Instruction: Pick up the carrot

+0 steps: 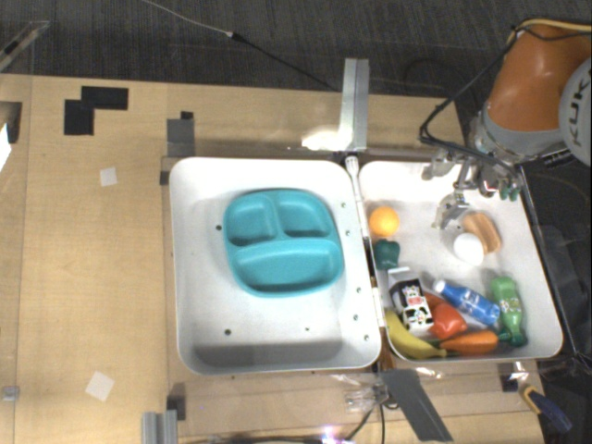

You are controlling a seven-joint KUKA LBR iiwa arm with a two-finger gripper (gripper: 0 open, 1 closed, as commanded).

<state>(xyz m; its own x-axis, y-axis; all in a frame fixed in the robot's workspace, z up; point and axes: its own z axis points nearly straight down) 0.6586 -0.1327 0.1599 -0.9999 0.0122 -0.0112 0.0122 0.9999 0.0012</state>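
The carrot (474, 342), orange and slim, lies along the near edge of the right bin (412, 185), wedged between a banana (410, 340), a red item (448, 320) and a green toy (508, 305). My gripper (450, 213) hangs over the far part of the same bin, just left of a white egg (469, 246) and a tan bun (484, 229). It is well away from the carrot, with nothing visibly held.
The right bin also holds an orange ball (384, 220), a teal block (386, 252), a blue bottle (468, 302) and a black-and-white item (413, 305). A teal divided plate (282, 241) lies in the left bin (199, 276). A metal post (355, 100) stands behind the bins.
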